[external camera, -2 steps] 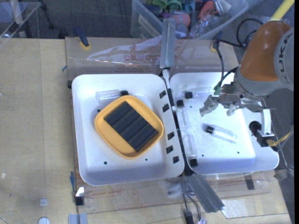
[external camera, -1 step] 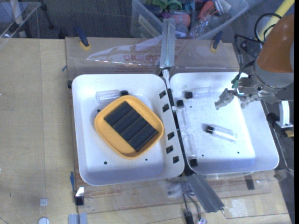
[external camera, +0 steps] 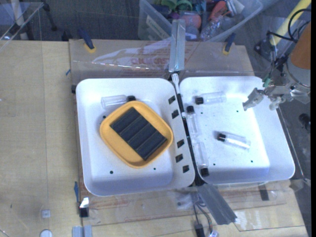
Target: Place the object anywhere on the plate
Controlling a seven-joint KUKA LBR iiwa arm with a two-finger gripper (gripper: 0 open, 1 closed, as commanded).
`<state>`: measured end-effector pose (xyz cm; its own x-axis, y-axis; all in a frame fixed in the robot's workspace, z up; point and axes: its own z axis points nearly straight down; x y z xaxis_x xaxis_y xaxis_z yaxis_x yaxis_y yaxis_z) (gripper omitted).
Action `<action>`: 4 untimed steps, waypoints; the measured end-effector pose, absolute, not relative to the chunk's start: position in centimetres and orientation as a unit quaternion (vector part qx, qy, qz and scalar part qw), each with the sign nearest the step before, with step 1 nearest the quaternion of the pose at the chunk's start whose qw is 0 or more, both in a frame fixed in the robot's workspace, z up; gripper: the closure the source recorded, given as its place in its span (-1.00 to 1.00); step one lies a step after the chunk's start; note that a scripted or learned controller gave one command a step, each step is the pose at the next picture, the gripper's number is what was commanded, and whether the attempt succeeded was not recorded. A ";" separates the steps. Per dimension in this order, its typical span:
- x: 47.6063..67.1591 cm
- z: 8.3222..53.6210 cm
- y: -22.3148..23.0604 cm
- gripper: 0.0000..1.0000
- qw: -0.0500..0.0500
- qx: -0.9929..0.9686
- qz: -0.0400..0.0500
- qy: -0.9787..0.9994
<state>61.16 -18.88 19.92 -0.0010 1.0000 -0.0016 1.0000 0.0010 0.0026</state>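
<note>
Clear tube (external camera: pixel 232 139) lies in right bin (external camera: pixel 276 167), about 7 o'clock from gripper (external camera: pixel 260 98); claw state can't tell. Yellow plate (external camera: pixel 109 132) with dark block (external camera: pixel 138 133) in left bin (external camera: pixel 94 177); divider (external camera: pixel 183 127) sits between, more tubes (external camera: pixel 209 98) at 12 o'clock.

We are looking down on a tan bench (external camera: pixel 34 132) bearing two shallow white bins: the left bin (external camera: pixel 94 177) and the right bin (external camera: pixel 276 162) are sitting side by side, with a strip of black clips (external camera: pixel 178 127) running along the seam between them. Behind them a clear plastic tub (external camera: pixel 148 14) is standing, holding a jumble of colourful toys (external camera: pixel 197 1). A sheet of clear plastic (external camera: pixel 133 58) is lying flat behind the bins, and we are seeing two clamps (external camera: pixel 89 44) pinning it down.
</note>
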 end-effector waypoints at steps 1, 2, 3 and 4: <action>63.0 19.7 -22.2 -1.00 0.002 0.669 0.000 0.743; 62.7 22.4 -22.2 -1.00 0.003 0.658 0.000 0.753; 62.3 24.0 -22.2 -1.00 0.003 0.656 0.001 0.755; 62.6 23.9 -22.2 -1.00 0.002 0.656 0.000 0.755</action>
